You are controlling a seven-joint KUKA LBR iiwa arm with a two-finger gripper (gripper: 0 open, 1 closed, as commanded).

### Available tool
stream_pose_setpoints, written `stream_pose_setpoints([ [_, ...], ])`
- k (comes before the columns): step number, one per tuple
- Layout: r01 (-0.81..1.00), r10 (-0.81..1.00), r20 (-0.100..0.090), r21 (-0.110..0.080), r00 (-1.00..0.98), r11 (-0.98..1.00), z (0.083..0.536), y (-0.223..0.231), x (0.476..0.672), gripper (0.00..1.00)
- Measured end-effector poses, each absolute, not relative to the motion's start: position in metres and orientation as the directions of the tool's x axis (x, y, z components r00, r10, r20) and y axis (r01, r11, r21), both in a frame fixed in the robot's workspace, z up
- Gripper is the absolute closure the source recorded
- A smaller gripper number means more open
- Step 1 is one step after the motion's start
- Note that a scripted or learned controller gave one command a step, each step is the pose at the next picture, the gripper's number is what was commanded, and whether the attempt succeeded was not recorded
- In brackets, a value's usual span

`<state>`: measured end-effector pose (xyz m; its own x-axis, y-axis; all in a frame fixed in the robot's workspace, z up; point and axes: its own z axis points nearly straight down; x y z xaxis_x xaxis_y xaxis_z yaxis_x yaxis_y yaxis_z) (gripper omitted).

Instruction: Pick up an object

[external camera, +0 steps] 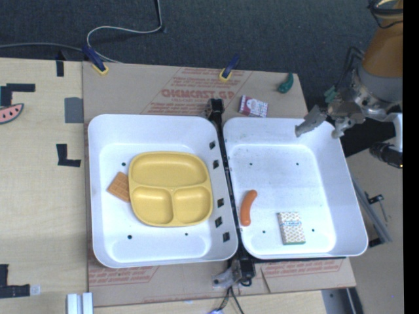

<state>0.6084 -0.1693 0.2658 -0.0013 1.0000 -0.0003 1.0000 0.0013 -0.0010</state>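
The right bin [327,175] holds an orange sausage [247,207] near its left wall and a small patterned box [291,227] near its front. In the left bin [105,142] lies a yellow divided plate [171,188], with a tan cracker-like piece [118,187] tucked under its left edge. My gripper [324,127] hangs over the right bin's far right corner, well away from the sausage and the box. Its two fingers [308,125] stand apart, open, with nothing between them.
Behind the bins on the cardboard lie a small red-and-white packet [253,106] and a green item [285,82]. Yellow-and-blue clamps [228,71] grip the cardboard's far edge. A black latch strip [219,175] runs between the bins.
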Motion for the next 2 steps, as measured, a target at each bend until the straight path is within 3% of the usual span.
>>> stream_pose_setpoints([
  [1,1.0,1.0,0.002,-0.005,-0.001,0.001,0.106,-0.16,0.549,0.0],
  [2,1.0,1.0,-0.001,0.005,-0.003,0.003,0.087,-0.126,0.613,0.0],
])
